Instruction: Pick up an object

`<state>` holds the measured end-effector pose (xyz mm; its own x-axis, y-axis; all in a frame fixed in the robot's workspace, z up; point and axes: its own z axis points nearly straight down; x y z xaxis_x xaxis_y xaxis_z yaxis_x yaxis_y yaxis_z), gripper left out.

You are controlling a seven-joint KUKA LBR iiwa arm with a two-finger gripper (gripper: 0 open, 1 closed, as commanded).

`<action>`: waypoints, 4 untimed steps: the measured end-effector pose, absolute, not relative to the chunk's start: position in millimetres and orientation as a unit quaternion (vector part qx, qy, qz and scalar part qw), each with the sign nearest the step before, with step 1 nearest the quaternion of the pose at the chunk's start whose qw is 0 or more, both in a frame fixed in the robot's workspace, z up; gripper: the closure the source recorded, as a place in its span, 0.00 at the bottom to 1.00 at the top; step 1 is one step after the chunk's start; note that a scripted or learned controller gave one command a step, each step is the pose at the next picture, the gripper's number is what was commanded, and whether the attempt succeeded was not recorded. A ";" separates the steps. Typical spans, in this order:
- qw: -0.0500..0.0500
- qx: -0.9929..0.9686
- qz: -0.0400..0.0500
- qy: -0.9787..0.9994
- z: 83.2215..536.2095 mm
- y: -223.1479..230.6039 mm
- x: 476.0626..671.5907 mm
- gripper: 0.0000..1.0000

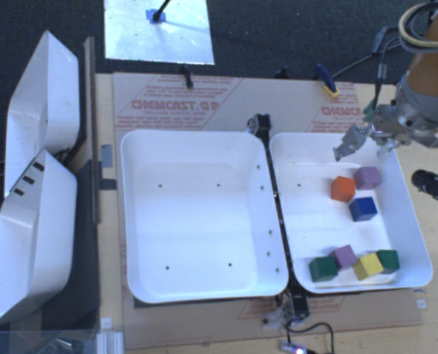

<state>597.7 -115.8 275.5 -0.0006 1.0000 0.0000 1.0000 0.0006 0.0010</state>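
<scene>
You can read "CHEMCAST GP" on the tabletop sheet (pixel 176 103). Right bin (pixel 307 212) holds seven blocks: two purple, two green, one orange (pixel 343 189), blue, yellow. Tool (pixel 363 142) above them, spread open, holding nothing

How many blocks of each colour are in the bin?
Orange block: 1
Blue block: 1
Yellow block: 1
Purple blocks: 2
Green blocks: 2
Total: 7, all in the right bin.
</scene>
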 end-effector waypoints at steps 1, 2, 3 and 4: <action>-0.005 0.708 -0.004 0.706 125.5 -152.6 583.9 0.00; 0.001 0.707 0.001 0.707 85.3 -152.5 601.5 0.00; 0.003 0.707 0.002 0.707 97.2 -153.4 602.5 1.00; 0.003 0.704 0.004 0.710 188.8 -68.3 646.7 1.00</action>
